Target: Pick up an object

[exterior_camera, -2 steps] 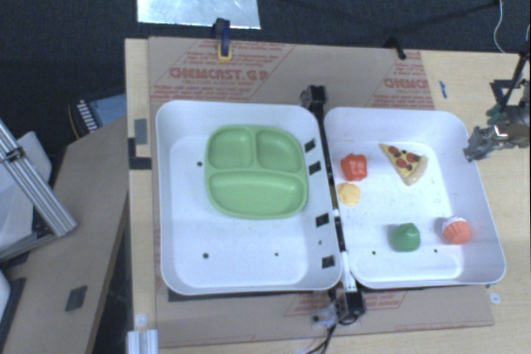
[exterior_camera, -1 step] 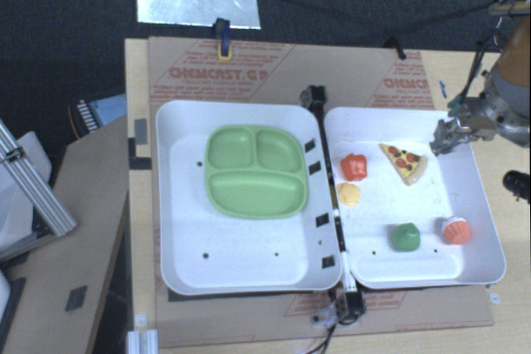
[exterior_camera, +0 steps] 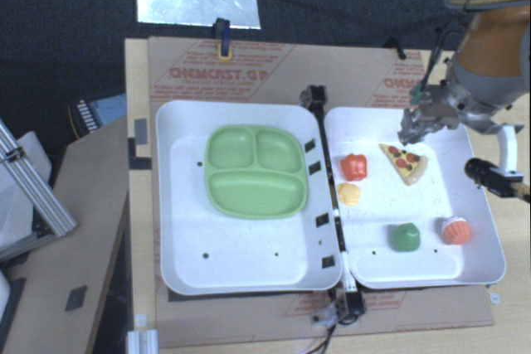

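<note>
The arm is reaching in from the right and the gripper (exterior_camera: 412, 131) is hovering over the far part of the right bin (exterior_camera: 481, 261), just above the pointed tip of the pizza slice (exterior_camera: 406, 162). Whether it is released or clenched, I cannot tell from here; nothing is visibly caught in it.

This is looking like the approach step: the target seems to be that slice, lying flat and untouched near the bin's far edge. Next, I am judging, it is needing to shift slightly toward the near edge to centre over the slice, then drop straight down.

Room is looking decent. The red pepper (exterior_camera: 354, 167) is sitting toward the left wall, apart from the slice, with the yellow piece (exterior_camera: 349, 194) just beside it. The green object (exterior_camera: 405, 237) and the orange cupcake (exterior_camera: 455, 230) are resting near the front edge, well apart from the action. The far wall is the nearest edge to mind.

In the left bin (exterior_camera: 178, 261) the green divided plate (exterior_camera: 255, 172) is sitting centred, out of the way
</note>
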